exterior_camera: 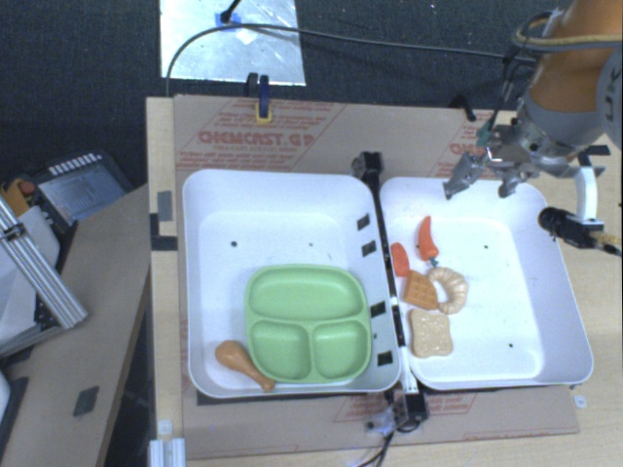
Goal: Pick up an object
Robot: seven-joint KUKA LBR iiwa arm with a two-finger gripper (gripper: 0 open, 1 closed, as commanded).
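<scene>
My gripper (484,180) hangs above the back edge of the right bin (506,353), its two fingers spread apart with nothing between them. Down in that bin's left part lie an orange chili pepper (425,238), a small carrot piece (399,259), a waffle-like cracker (421,290), a pale shrimp (452,288) and a slice of toast (430,334). The left bin (277,212) holds a green divided plate (307,321) and a chicken drumstick (243,362) at its front left.
A black divider strip (380,251) runs between the two bins. The arm's body (569,76) fills the upper right, with a black fitting (565,224) over the right bin's far rim. A cable (321,35) crosses the back.
</scene>
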